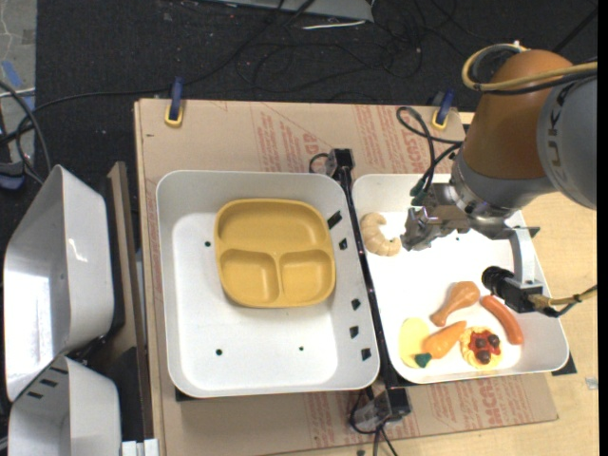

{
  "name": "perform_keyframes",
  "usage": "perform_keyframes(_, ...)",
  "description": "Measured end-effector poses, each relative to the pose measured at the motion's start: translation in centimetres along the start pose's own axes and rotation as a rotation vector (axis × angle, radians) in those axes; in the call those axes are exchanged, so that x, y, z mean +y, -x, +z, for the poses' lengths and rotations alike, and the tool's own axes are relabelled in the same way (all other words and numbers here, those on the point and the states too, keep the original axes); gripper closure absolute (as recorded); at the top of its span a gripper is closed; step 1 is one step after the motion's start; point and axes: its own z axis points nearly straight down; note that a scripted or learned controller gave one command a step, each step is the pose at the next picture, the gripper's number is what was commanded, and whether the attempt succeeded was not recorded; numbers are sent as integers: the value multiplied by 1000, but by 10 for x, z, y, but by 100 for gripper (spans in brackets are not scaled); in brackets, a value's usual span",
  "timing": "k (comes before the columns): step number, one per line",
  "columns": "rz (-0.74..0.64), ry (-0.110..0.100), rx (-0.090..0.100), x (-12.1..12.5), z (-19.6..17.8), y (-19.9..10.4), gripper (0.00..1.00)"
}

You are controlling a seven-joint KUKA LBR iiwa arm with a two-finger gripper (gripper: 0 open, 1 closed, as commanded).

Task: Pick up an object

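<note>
Item: croissant (381, 235), right bin (541, 283), upper left, just beside my gripper (419, 233); probably light, stiff plastic, curved; best pinched across its thick middle; my jaws' spread I cannot tell.

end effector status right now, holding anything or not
End effector: low in the right bin, beside the croissant; open or closed cannot be told, nothing seen held.

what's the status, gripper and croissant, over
Gripper low in right bin, beside croissant. Nothing visibly held. Other toy food sits clear, toward the near corner.
</note>
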Motion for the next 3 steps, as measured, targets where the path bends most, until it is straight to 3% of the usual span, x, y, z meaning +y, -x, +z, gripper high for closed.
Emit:
perform_keyframes(2,0,1,-1,17,13,-100,100)
perform_keyframes(3,0,3,0,27,1,-147,100)
